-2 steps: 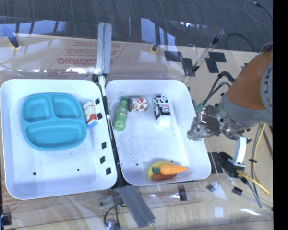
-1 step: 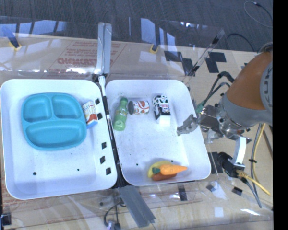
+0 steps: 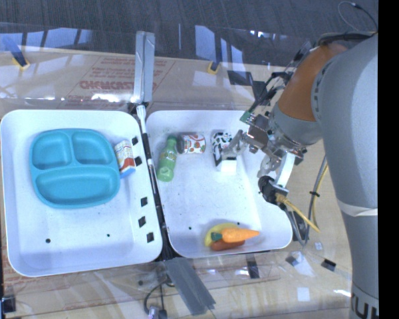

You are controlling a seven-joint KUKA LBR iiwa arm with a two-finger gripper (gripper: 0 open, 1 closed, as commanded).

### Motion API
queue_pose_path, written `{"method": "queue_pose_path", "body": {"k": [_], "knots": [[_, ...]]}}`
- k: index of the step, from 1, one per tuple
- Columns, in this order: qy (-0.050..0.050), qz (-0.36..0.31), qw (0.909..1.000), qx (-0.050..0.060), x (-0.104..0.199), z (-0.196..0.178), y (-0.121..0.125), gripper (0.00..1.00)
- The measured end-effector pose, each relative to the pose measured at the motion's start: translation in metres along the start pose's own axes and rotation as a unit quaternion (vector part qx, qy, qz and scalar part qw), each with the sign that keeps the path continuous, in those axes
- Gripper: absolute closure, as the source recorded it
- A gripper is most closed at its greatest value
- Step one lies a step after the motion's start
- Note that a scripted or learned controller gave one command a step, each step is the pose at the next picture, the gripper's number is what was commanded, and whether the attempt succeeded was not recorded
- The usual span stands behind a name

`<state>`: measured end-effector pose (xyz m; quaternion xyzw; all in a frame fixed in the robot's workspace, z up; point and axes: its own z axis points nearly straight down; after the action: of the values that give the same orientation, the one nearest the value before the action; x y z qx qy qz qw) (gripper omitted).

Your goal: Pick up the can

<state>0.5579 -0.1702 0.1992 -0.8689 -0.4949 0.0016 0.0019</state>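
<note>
one small can (image 3: 193, 143) (red and white label) lies on its side; the gripper (image 3: 227, 153) grasp state cannot be told.

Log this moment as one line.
gripper: in right bin, beside black-and-white object | can: lying at bin's far edge, not gripped | stage: approach

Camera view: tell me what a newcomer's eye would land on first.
The bright blue divided plate in the left bin grabs attention first, with a small can lying at its right edge. Then the grey arm with its orange band, reaching over the right bin, where a green bottle and an orange carrot toy lie.
</note>
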Motion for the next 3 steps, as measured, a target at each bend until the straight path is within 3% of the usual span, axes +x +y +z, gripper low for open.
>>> {"method": "queue_pose_path", "body": {"k": [1, 2, 3], "knots": [[0.001, 0.093, 0.9957, -0.001, -0.013, -0.113, -0.005, 0.0], [0.0, 0.075, 0.9972, 0.001, 0.043, -0.008, 0.023, 0.0], [0.001, 0.105, 0.9945, -0.001, 0.087, 0.097, 0.031, 0.0]]}}
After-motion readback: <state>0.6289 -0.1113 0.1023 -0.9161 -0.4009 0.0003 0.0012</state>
